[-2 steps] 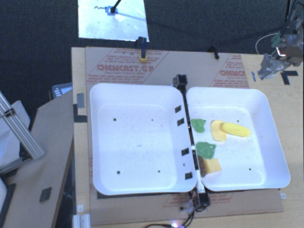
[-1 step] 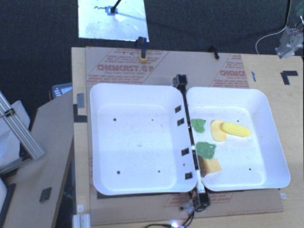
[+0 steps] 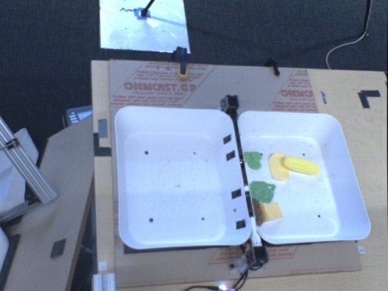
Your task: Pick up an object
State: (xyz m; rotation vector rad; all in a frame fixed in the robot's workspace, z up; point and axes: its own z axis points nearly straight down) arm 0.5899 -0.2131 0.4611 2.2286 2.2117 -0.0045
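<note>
The pincer's state cannot be told. In the right bin point(image 3: 339, 162), beside the divider, lie two green pieces point(image 3: 253, 159) point(image 3: 263, 190), a corn cob point(image 3: 301, 165), a yellow piece point(image 3: 278, 167) and an orange block point(image 3: 270, 211). The left bin point(image 3: 133, 162) adjoins it on the surface point(image 3: 339, 96), with dark carpet point(image 3: 48, 41) beyond.

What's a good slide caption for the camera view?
Two white bins side by side: the right bin holds a yellow corn cob, green pieces and an orange block near the divider.
</note>
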